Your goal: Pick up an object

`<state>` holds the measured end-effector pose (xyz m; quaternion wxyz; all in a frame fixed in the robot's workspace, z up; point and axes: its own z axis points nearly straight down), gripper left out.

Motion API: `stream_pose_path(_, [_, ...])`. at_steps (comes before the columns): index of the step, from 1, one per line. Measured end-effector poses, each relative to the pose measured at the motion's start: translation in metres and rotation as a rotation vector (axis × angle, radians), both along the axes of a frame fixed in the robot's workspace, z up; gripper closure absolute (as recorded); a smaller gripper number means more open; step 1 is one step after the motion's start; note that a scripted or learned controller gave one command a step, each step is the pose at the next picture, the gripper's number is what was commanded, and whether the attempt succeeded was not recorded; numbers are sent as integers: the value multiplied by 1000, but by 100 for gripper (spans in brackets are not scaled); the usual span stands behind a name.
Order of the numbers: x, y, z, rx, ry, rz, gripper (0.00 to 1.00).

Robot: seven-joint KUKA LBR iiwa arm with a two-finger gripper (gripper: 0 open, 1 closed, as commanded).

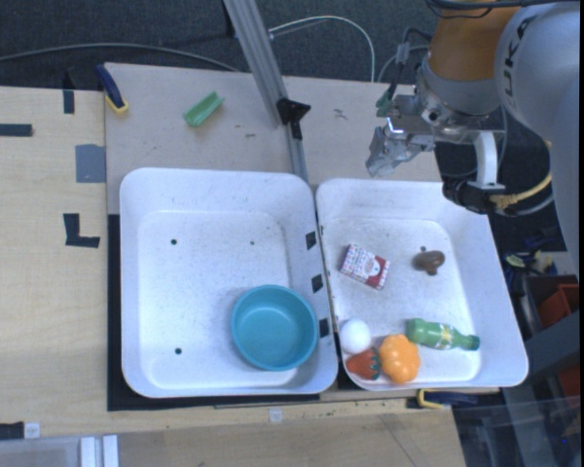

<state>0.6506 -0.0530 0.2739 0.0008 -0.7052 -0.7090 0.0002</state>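
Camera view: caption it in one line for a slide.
Gripper above the right bin's far rim; blue bowl alone in the left bin.

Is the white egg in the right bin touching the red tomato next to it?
Touching. In the camera view, the white egg meets the red tomato at its lower edge, with no bin floor visible between them.

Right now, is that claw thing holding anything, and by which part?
Nothing. The gripper hangs above the right bin's far rim with nothing between its fingers.
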Motion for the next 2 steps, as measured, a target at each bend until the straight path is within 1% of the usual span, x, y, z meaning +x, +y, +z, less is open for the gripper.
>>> stream_pose_path(1, [4, 57, -21, 0, 3, 1, 100])
stream_pose_path(2, [18, 105, -23, 0, -1, 1, 100])
